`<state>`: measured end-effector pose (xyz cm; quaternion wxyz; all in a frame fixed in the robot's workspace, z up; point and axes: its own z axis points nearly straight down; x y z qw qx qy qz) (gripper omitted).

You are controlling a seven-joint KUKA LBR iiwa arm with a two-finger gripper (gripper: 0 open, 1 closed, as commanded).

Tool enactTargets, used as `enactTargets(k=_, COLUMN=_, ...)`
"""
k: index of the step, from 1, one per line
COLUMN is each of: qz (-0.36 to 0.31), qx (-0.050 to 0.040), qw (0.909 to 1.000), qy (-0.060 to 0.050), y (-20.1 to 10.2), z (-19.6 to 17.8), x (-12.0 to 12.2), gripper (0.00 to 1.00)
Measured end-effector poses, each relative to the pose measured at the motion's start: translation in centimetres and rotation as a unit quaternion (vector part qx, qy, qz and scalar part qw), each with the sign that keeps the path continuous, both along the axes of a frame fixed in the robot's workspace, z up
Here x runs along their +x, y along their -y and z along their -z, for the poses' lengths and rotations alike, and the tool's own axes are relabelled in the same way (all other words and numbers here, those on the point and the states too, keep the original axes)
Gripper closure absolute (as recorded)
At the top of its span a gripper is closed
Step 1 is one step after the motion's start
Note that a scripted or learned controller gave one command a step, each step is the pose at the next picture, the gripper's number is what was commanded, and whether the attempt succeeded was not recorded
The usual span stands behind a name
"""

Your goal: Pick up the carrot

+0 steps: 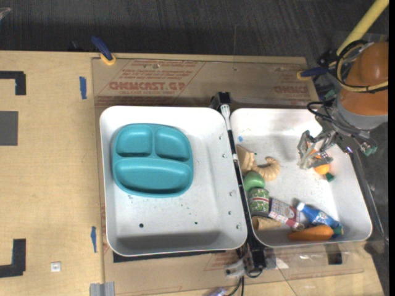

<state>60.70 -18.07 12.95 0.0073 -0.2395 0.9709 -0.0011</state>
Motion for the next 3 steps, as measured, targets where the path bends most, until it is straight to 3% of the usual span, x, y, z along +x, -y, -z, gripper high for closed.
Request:
enactTargets(k=1, qz=-0.148, qx=-0.0017, qw=0.989, qy=-0.002, y=2.2, z=3.7, x=-6.5, gripper=1.0)
enactTargets(k=2, qz=-0.148, qx=-0.0016, qw=0.989, qy=0.002, y=2.1, z=2.6, x=-6.2, gripper=1.0)
enactTargets(k=3, qz=-0.367, qx=-0.006, qw=0.9303, qy=0.002, y=1.2, z=3.9, x=-8.0, gripper=1.0)
